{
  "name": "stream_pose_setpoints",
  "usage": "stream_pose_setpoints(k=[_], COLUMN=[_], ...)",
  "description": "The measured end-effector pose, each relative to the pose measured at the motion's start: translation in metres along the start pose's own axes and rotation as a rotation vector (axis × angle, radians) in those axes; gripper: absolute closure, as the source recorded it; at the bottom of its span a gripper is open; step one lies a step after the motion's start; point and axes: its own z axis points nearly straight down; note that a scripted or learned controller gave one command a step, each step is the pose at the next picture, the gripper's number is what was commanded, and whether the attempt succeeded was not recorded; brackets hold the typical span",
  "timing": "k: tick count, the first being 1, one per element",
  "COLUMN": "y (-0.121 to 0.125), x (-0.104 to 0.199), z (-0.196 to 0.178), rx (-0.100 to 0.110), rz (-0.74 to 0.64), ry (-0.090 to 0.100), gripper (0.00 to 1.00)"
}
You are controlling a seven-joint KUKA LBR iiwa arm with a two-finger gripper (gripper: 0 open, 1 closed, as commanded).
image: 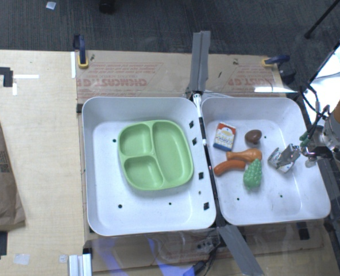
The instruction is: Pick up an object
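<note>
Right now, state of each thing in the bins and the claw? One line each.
Green divided plate: flat in the left bin, compartments bare.
Small box: lying flat in the right bin.
Brown round item: resting beside the box.
Two orange sausage-like pieces: lying side by side, touching.
Green bumpy item: lying against the sausages.
Claw: low over the right bin, right of the items, nothing seen in it.

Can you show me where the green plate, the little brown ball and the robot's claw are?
green plate [156,154]: camera view, centre divider.
brown ball [252,136]: camera view, top surface.
gripper [280,158]: camera view, between fingertips.
</note>
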Motion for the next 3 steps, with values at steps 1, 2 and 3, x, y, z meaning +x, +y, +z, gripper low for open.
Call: stream_pose_setpoints(k=[1, 2, 3], y=[0.059, 0.012, 0.066], x=[-0.002, -0.027, 0.042], z=[0.099, 0.105, 0.105], rx=[0.0, 0.001, -0.001], rz=[-0.048, 0.013, 0.189], ry=[0.0, 0.005, 0.0], gripper=[0.0, 0.0, 0.0])
